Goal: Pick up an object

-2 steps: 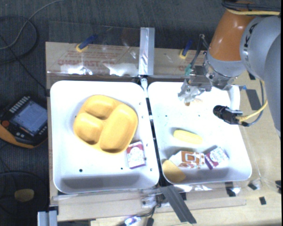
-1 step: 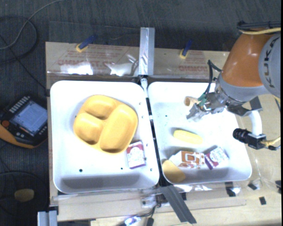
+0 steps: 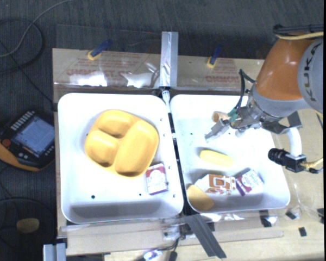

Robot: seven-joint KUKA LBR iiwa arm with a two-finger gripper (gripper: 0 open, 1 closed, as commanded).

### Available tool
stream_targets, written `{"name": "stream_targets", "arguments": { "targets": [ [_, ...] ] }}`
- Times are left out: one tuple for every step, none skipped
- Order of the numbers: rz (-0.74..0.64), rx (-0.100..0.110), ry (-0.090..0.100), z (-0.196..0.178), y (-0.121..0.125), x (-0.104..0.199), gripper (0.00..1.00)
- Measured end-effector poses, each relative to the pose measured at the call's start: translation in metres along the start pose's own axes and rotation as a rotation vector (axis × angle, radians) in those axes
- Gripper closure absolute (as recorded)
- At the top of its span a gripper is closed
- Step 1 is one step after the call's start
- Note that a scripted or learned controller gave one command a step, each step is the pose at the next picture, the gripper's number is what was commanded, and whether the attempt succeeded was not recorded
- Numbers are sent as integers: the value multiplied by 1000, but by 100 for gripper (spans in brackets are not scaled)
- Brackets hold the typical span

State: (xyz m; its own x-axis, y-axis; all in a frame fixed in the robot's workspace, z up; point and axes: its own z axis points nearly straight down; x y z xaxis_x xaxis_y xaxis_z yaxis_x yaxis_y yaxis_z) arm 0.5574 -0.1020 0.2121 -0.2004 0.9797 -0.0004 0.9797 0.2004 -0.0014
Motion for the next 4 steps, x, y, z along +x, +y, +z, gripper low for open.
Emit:
{"name": "stream_targets", "arguments": {
  "targets": [
    [15, 2, -2, 86, 67, -40, 0],
    [-36, -13, -5, 121, -2, -13, 0],
    [-35, -15, -3, 112, 0, -12, 100],
    [-68, -1, -2, 28, 94, 9, 100]
  ]
}}
